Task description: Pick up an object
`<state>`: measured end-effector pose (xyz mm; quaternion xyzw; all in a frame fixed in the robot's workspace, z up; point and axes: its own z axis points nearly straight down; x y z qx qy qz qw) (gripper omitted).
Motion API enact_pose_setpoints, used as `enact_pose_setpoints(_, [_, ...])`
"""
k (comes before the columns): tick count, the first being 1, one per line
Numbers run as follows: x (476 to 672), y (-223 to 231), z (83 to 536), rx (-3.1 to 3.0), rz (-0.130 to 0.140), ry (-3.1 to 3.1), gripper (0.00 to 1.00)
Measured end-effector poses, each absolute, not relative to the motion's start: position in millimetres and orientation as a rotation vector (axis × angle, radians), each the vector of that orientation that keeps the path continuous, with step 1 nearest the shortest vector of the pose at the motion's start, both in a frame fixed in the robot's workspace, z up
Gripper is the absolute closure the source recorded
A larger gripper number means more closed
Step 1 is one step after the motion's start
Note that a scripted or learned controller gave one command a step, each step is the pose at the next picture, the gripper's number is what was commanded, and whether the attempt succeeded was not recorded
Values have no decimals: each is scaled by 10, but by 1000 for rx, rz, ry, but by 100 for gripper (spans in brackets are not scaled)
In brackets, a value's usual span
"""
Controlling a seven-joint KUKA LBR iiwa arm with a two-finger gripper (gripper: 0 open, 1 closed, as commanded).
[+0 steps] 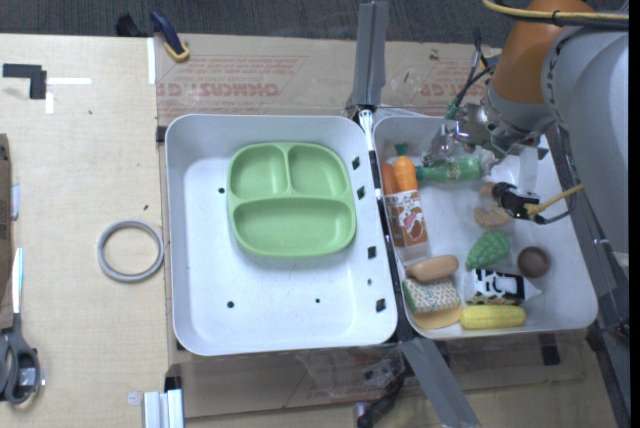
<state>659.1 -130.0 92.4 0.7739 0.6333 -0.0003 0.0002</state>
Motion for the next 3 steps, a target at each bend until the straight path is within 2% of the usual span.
enact_pose_setpoints(1, [6591,-1312,1017,2430,-3,1988,100])
enact_pose_setpoints(2, [6571,-1302,1783,2495,-2,1907,100])
enact_pose_setpoints(3, [6590,-842,2116,2496,-1,1907,100])
